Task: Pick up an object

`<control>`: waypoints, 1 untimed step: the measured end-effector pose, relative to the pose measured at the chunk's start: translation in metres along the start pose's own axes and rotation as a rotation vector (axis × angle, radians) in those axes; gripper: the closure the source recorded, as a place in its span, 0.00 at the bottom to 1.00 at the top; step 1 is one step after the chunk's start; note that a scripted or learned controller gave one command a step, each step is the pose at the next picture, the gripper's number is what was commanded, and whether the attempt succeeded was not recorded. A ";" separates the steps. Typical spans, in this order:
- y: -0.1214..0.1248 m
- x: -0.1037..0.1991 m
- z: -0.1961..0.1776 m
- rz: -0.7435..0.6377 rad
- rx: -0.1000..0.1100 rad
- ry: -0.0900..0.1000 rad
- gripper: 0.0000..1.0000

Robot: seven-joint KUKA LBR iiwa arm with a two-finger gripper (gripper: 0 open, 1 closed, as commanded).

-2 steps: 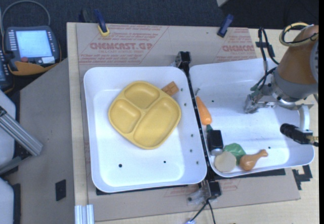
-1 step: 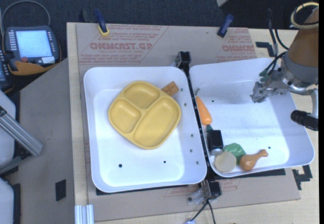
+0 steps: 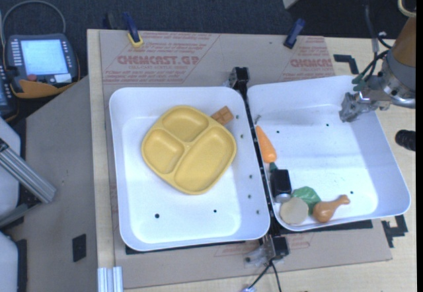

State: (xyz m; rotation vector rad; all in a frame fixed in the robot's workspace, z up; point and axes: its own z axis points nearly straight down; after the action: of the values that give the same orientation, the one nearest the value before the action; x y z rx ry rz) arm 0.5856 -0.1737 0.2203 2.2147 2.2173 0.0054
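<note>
Left bin [image 3: 132, 218]: yellow divided plate [image 3: 189, 148], small brown block [image 3: 223, 115] touching plate's far edge. Right of plate, in right bin [image 3: 370, 152]: carrot [image 3: 266, 145], black block [image 3: 281, 182], green toy [image 3: 308, 195], cream disc [image 3: 294, 211], drumstick [image 3: 330, 207]. Gripper [image 3: 353, 107] far right of plate, nothing held; finger state unclear.

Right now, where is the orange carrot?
The orange plastic carrot lies in the right white bin, against its left wall by the divider, just above the small black block.
</note>
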 end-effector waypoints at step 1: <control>0.000 0.056 -0.012 -0.005 0.006 0.004 1.00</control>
State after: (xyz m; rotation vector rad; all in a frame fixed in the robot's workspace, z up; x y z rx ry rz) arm 0.5853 -0.1180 0.2319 2.2144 2.2282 0.0033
